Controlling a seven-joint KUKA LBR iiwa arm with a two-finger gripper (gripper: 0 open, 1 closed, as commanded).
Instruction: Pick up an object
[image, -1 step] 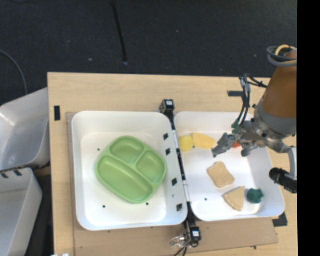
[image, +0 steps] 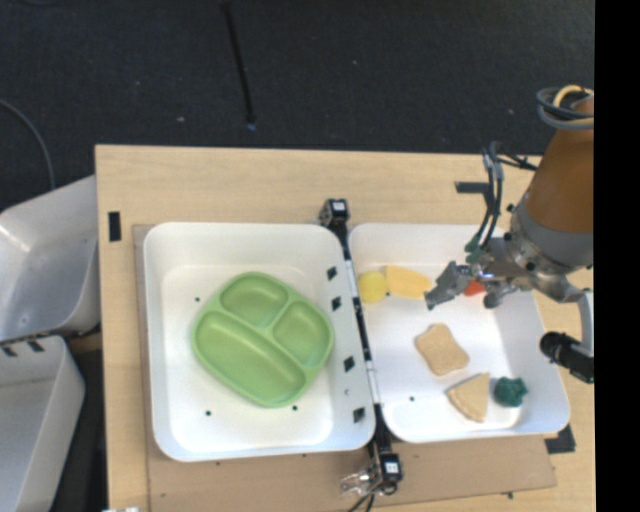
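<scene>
My gripper (image: 466, 286) hangs over the back half of the right bin (image: 535, 330), below the grey and orange wrist. A small orange-red patch (image: 473, 288) shows right at the gripper; I cannot tell whether it is a held thing. Just left of the gripper lie a yellow block (image: 405, 281) and a round yellow piece (image: 372, 287). In front of it a tan bread slice (image: 441, 350) lies flat. A tan wedge (image: 470, 397) and a small dark green piece (image: 511, 391) sit near the front right corner.
The left bin (image: 165, 300) holds a green divided plate (image: 262, 338). A raised divider with black clips (image: 352, 330) runs between the bins. A black part of the arm (image: 565, 352) juts over the right bin's right edge. White housings (image: 40, 260) stand left of the bench.
</scene>
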